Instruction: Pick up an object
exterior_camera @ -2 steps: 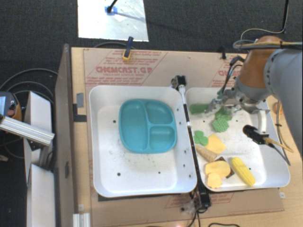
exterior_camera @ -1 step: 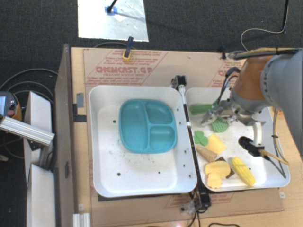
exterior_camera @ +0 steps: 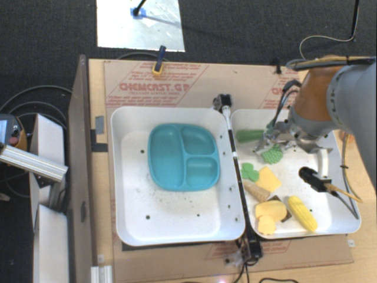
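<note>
Teal plate (exterior_camera: 182,158) — white bins (exterior_camera: 135,217) (yellow corn (exterior_camera: 301,212)).

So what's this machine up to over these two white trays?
A robot arm reaches into the right bin, which holds toy food. Its hand is low over a green bumpy piece, apparently trying to pick it up. A yellow corn cob lies nearer the front. The left bin holds a teal divided plate.

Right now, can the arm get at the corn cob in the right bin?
Probably yes. The corn cob lies uncovered near the right bin's front edge, nothing on top; the pincer sits farther back over the green toys.
</note>
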`<state>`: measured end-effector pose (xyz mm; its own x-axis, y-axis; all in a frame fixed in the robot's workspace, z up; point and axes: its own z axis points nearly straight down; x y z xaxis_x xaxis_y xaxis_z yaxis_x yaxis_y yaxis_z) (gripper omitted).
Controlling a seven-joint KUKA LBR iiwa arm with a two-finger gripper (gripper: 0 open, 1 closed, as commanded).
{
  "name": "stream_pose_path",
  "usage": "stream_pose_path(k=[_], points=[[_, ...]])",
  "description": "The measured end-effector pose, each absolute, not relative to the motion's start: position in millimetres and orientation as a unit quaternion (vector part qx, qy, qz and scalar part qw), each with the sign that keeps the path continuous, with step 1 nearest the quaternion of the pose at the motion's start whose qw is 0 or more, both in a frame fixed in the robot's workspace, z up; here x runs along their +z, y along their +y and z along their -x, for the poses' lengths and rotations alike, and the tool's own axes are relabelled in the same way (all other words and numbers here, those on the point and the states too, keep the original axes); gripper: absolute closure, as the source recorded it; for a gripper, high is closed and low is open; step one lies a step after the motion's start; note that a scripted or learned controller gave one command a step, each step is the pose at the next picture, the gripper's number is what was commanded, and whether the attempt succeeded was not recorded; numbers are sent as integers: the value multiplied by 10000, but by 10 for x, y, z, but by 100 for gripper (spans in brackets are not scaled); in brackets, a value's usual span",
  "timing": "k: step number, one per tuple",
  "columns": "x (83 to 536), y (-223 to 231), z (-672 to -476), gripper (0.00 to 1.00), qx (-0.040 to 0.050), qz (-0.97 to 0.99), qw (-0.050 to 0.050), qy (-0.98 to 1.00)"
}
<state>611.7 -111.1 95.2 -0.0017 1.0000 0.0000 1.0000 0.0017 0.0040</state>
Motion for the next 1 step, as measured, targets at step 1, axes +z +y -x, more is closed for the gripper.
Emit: stream_pose_path(k=[1], points=[[1905,-343,-6127,100,51,-7028,28,7113]])
